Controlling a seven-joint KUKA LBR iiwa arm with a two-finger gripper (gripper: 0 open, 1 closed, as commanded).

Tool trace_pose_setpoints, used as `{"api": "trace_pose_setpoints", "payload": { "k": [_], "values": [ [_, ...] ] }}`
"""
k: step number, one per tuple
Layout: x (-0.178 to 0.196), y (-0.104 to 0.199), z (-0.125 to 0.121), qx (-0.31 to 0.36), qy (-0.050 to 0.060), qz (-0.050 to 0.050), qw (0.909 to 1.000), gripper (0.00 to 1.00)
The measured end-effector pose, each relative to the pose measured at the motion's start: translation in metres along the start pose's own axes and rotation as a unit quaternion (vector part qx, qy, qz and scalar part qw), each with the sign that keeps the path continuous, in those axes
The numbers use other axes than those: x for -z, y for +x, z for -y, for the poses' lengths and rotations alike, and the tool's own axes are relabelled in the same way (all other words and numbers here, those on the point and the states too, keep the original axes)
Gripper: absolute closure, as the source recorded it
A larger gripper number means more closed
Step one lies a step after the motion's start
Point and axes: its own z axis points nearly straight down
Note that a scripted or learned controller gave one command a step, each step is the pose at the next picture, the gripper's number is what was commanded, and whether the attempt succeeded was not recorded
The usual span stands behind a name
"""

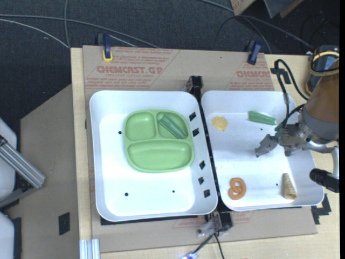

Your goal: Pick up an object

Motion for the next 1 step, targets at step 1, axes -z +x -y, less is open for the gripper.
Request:
{"api": "trace_pose_setpoints", "payload": {
  "k": [1],
  "values": [
    [-0.0488,-0.0082,-0.0031,-0.001,0.0,0.0,1.0,0.0]
  ]
}}
